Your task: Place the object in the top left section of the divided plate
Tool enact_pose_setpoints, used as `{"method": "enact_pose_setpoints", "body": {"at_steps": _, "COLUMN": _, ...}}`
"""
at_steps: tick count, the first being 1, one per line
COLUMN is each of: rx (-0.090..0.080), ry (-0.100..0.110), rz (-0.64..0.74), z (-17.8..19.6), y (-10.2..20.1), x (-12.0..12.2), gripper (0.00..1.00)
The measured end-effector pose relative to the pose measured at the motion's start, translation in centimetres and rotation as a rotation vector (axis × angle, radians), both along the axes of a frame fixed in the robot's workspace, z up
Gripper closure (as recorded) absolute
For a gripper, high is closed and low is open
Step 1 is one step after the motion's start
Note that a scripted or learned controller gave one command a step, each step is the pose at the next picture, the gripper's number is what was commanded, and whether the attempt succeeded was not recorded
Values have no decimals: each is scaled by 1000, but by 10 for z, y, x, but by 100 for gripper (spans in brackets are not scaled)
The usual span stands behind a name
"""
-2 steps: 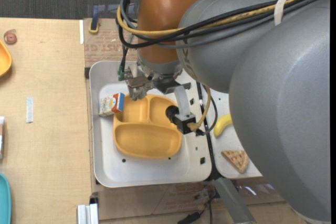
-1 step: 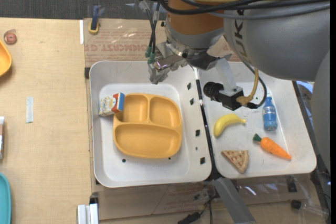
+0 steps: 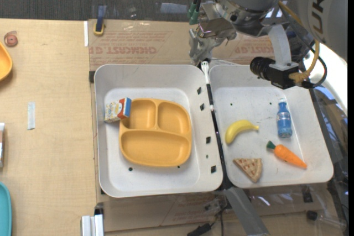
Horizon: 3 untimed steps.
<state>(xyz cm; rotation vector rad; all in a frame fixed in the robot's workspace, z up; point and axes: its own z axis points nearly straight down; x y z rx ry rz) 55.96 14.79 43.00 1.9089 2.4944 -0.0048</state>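
Divided plate (image 3: 156,134) in left bin (image 3: 105,174)

The gripper (image 3: 206,44) hangs above the bins' back edge, at the ridge between them. Below-left of it, the divided plate (image 3: 156,132) lies open from above, only a small carton (image 3: 117,110) touching its far-left corner. Below-right lie a banana (image 3: 240,130), bottle (image 3: 284,119), carrot (image 3: 287,154) and sandwich wedge (image 3: 248,168), with gaps between them.

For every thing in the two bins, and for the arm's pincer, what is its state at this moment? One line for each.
divided plate: flat in the left bin, all sections bare.
small carton: lying at the plate's top left rim, outside it.
banana: lying in the right bin.
blue bottle: lying on its side.
carrot: lying flat.
pizza slice: lying flat.
pincer: above the bins' far edge, holding nothing visible.
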Motion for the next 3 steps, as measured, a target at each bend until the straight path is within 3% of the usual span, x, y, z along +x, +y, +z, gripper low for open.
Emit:
{"method": "enact_pose_setpoints", "body": {"at_steps": 1, "rx": -1, "ry": 0, "rz": -204, "z": 10, "y": -59, "x": 5, "gripper": 100}}
{"method": "enact_pose_setpoints", "body": {"at_steps": 2, "rx": 0, "ry": 2, "rz": -90, "z": 10, "y": -127, "x": 5, "gripper": 100}}
{"method": "enact_pose_setpoints", "body": {"at_steps": 3, "rx": 1, "ry": 1, "rz": 148, "z": -16, "y": -239, "x": 7, "gripper": 100}}
